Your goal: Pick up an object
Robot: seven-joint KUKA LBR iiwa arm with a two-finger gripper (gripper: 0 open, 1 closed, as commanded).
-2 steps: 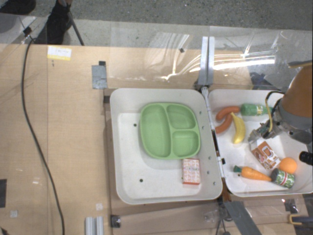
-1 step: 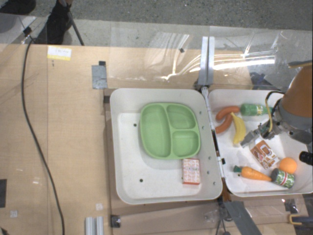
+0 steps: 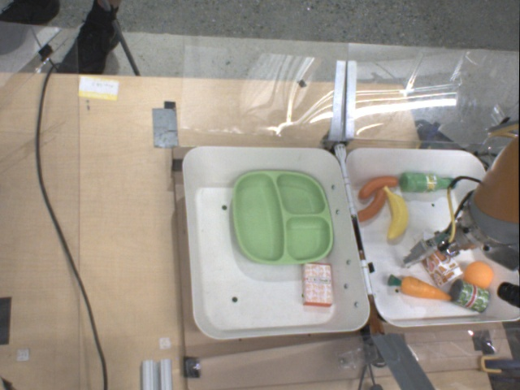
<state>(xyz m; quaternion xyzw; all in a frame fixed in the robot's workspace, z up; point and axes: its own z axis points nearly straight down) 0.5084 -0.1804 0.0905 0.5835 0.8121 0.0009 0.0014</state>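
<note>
The gripper (image 3: 422,250) hung low over the middle of the right bin (image 3: 367,226), its fingers slightly parted with nothing seen between them. Just beside it lay a small printed packet (image 3: 443,268). A banana (image 3: 396,214) and a red sausage (image 3: 374,197) lay toward the bin's left edge, a green bottle (image 3: 424,183) near its far edge, and a carrot (image 3: 422,288), an orange (image 3: 478,275) and a green can (image 3: 471,296) along its near edge. The left bin (image 3: 203,242) carried a green divided plate (image 3: 283,216) and a small box (image 3: 318,284).

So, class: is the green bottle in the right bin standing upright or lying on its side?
Lying on its side. The green bottle stretches lengthwise across the right bin floor, next to the banana.
</note>
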